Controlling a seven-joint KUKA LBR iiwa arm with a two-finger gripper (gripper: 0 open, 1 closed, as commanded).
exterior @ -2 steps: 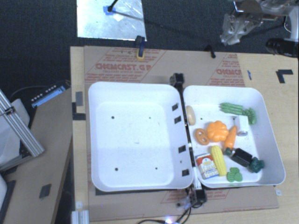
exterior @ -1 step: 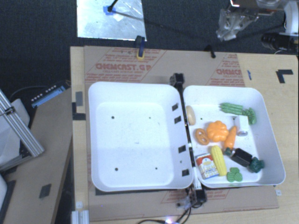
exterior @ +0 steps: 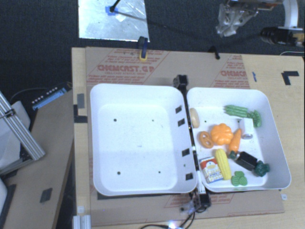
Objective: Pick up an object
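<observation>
Orange plastic pumpkin [exterior: 221,133] sits crowded by toys, inviting a glancing miss; end effector [exterior: 230,20] at one o'clock, grip state indiscernible.

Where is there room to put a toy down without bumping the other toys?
The left bin has a wide bare white floor between its walls. In the right bin, a bare strip lies along the top wall above the green beans. The middle is crowded around the orange pumpkin and corn.
</observation>
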